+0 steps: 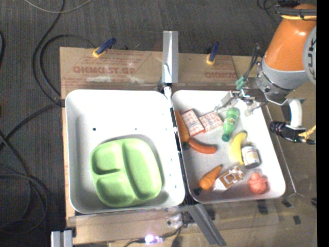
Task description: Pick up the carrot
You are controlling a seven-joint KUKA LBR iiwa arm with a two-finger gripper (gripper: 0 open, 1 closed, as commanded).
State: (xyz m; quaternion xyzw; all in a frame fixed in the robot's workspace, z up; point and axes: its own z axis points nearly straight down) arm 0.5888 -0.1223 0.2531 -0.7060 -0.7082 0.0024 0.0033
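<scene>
One fixed overhead camera, slanted down on both white bins [123, 99], seemingly from moderate height.

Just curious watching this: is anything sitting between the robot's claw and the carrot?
Yes. The gripper is at the right bin's far end; the carrot lies near its front edge. Between them lie the green bottle and the banana.

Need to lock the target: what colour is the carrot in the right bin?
Orange, with a dark green stem end; the carrot shows best in the camera view.
</scene>
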